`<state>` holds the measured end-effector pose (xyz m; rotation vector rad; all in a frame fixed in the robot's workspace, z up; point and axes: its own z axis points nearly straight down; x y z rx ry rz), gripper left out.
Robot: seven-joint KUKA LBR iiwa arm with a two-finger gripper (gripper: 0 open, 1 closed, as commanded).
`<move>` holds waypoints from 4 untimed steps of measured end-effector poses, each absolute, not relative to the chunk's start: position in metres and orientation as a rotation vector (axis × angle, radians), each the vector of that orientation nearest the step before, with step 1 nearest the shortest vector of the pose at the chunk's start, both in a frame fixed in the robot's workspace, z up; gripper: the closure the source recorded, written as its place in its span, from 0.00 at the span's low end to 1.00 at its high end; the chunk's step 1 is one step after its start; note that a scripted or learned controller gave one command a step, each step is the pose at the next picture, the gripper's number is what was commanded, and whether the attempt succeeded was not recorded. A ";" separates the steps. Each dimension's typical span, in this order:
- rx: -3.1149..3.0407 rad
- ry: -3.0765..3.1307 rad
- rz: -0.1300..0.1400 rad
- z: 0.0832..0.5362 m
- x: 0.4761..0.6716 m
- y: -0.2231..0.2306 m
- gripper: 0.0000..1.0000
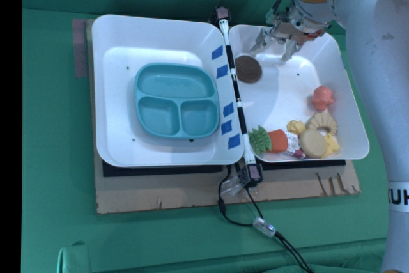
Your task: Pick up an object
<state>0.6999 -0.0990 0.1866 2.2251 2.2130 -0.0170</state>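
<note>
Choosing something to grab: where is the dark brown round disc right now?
The dark brown disc lies in the right bin, at its far left, against the divider, just below-left of the gripper.

The gripper (275, 48) hung open over the far end of the right bin (348, 89), nothing between its fingers. Brown round cookie (248, 69) sat just left of it, below. Toy food was piled in that bin's near corner: carrot (276, 140), pineapple ring (323, 122), pink piece (323, 98).
</note>
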 end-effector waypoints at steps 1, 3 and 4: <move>2.225 2.213 -0.017 0.187 0.700 -0.099 0.00; 2.226 2.216 -0.014 0.187 0.700 -0.100 0.00; 2.227 2.214 -0.014 0.187 0.700 -0.100 0.00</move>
